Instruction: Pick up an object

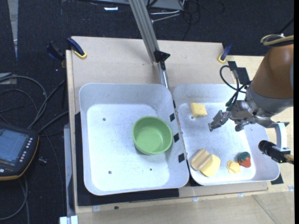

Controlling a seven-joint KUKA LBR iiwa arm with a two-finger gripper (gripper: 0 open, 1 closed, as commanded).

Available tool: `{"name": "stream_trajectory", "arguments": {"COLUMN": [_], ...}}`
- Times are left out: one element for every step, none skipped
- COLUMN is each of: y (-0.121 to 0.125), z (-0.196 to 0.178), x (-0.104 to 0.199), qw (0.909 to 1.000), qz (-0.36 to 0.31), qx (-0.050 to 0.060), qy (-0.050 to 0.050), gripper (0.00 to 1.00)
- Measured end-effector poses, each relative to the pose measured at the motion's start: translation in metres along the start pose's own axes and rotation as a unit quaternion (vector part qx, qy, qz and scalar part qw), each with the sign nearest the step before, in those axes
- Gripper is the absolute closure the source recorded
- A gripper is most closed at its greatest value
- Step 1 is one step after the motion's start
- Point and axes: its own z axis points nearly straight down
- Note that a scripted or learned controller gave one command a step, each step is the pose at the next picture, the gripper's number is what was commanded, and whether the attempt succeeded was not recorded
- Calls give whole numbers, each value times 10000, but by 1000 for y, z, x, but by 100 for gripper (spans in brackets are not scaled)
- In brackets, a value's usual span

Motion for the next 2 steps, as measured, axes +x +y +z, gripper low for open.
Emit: {"name": "stream_trajectory", "arguments": {"y": [-3,2], "z": [48,92], "x": [-9,-5], "qw": [10000,10000], "qz": [4,-2], "qx": [-3,-7], "qy": [0,1], "gripper": [0,0]}}
